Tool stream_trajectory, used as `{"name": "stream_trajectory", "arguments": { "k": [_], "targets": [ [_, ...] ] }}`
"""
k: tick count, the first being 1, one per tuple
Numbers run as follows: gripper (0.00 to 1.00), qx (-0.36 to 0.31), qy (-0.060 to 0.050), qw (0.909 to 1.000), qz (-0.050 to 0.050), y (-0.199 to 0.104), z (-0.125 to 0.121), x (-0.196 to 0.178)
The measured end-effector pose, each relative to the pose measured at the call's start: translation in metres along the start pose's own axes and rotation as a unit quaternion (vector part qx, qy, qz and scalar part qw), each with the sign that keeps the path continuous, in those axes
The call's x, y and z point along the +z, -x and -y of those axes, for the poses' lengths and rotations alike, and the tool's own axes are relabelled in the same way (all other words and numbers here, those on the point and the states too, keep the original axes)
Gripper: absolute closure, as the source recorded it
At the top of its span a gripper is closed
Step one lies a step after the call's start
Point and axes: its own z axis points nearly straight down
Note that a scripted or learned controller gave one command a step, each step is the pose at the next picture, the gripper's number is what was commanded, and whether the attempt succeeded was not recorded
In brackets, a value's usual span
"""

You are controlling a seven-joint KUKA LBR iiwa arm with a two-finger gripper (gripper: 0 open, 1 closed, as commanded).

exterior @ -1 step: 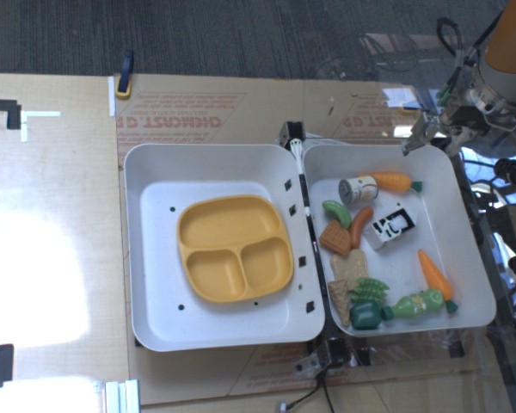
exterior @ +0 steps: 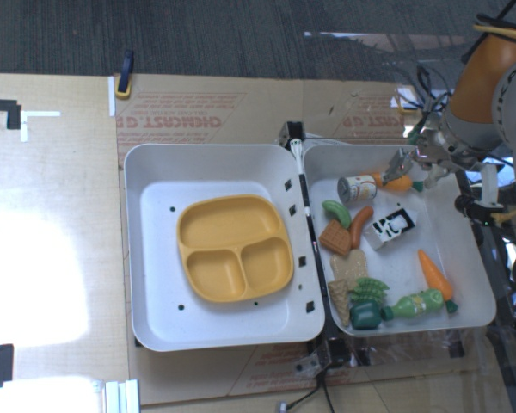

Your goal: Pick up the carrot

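An orange carrot (exterior: 434, 274) lies on the floor of the right bin (exterior: 464, 231), near its right wall, tapering toward the upper left. A smaller orange piece with a green end (exterior: 397, 181) sits at the back of the same bin beside a small tin can (exterior: 358, 188). My gripper (exterior: 415, 170) hangs right over that smaller orange piece, at the bin's far right corner. It is well away from the carrot by the right wall. The arm's orange band (exterior: 486, 80) rises above it.
The right bin also holds a red-orange pepper (exterior: 360, 222), a green pod (exterior: 336, 211), a brown wedge (exterior: 335, 239), a white black-marked block (exterior: 390, 226), crackers (exterior: 348, 269), green vegetables (exterior: 368, 288) and a green bottle (exterior: 413, 304). A yellow divided plate (exterior: 235, 248) lies in the left bin (exterior: 146, 231).
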Motion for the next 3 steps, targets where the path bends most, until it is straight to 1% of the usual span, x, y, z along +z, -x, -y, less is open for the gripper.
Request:
{"name": "stream_trajectory", "arguments": {
  "k": [1, 2, 3],
  "targets": [
    [0.0, 0.054, -0.003, 0.9985, -0.009, 0.0147, -0.0055, 0.017],
    [0.0, 0.178, 0.003, 0.9839, -0.009, 0.0098, -0.0072, 0.0157],
    [0.0, 0.198, 0.011, 0.9801, -0.009, 0.0098, 0.0014, 0.0149]
  ]
}}
